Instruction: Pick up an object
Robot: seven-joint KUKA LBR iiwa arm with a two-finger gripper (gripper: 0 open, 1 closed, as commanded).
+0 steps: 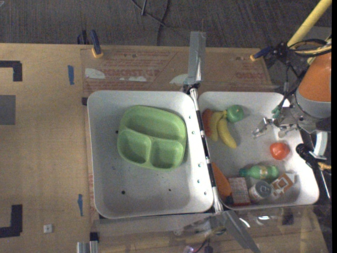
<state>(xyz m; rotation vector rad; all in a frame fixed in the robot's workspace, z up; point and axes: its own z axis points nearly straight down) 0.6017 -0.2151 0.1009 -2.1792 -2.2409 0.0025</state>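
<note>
Dark carpet lies beyond a brown desk [47, 157] marked with black tape corners and blue tape scraps. Two white bins sit side by side on it. The left bin [105, 194] holds a green divided tray [152, 137]. The right bin [310, 186] holds the pickable things: a banana [227, 132] beside an orange piece [212, 123] and a green pepper-like toy [235, 113] near the top left, a tomato [279, 151] toward the right wall, a green bottle [259, 172], a carrot [221, 180] along the left wall, and a small carton [284, 183], a can [260, 190] and a reddish box [238, 190] crowded at the near edge.

The gripper [273, 123] hangs over the upper right of this bin, above bare floor between the pepper and the tomato; I cannot tell how its fingers stand, and nothing shows between them.

Risks, as I judge them: coming straight down here would close on nothing. The round tomato could roll away from a pinch. The near cluster is packed tight, so fingers may land on two items or jam against the wall.

Red printing on the cardboard behind the bins is too blurred to read; the carton's label is also illegible.
</note>
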